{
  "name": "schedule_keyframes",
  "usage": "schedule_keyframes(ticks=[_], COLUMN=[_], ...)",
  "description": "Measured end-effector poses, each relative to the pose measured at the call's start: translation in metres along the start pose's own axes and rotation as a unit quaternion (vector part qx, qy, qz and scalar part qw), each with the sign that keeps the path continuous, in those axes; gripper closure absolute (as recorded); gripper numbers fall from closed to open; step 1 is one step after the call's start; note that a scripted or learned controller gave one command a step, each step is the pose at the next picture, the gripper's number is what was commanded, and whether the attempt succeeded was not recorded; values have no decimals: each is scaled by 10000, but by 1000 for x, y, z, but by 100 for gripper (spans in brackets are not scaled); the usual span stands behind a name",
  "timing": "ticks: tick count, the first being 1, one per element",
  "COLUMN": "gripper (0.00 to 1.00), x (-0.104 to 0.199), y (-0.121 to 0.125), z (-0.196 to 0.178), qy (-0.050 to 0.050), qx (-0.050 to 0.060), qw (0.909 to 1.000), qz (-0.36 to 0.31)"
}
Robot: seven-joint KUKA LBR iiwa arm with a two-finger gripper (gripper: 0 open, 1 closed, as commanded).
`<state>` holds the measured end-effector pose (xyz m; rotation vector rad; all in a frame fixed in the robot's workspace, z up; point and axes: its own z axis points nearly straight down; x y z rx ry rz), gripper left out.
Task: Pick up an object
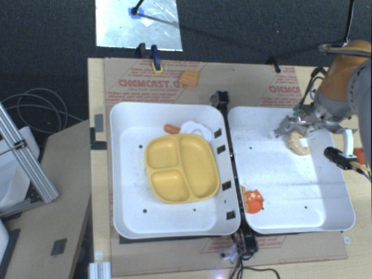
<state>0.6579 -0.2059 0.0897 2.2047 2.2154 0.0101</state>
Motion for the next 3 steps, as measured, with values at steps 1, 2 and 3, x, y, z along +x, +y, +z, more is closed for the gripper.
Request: schedule_keyframes(ticks=[1, 2, 3], gripper=[100, 100, 100], x=[3, 79, 182], y=[-3, -30, -54], z=[-8, 5, -104], qy=[16, 48, 59], qx=[37, 84, 25], qw=[10000, 10000, 10000], qz=[-12, -21, -50])
